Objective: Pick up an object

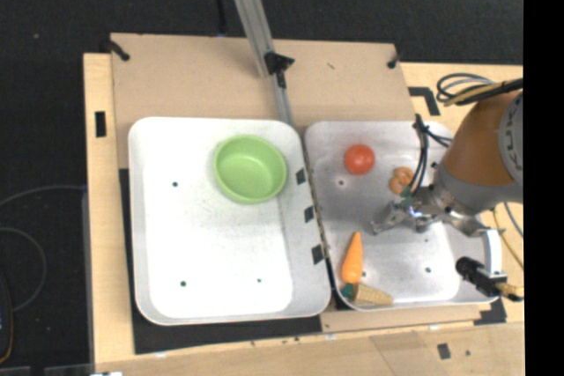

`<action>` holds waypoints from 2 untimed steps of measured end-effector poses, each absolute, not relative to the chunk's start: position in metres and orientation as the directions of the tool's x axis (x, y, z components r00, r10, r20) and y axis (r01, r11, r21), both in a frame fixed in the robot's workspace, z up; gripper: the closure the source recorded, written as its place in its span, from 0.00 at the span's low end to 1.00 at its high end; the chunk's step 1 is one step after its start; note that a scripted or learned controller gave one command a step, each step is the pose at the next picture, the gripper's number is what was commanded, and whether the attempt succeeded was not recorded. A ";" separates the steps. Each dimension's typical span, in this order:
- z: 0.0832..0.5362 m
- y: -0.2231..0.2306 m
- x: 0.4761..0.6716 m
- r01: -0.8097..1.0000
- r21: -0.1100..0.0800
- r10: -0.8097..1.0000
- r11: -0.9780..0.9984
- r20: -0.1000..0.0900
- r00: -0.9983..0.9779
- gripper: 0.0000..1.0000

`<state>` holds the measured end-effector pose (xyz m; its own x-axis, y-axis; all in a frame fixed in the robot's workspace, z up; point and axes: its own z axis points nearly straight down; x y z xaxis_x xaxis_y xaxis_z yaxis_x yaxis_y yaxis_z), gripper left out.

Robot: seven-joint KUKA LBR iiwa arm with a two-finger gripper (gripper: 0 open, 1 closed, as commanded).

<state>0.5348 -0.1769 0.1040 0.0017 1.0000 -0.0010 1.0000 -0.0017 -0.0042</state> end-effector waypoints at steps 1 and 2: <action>0.118 -0.178 0.537 1.000 0.005 1.000 -0.007 -0.001 0.007 1.00; 0.166 -0.171 0.536 1.000 0.007 1.000 0.003 -0.002 -0.003 1.00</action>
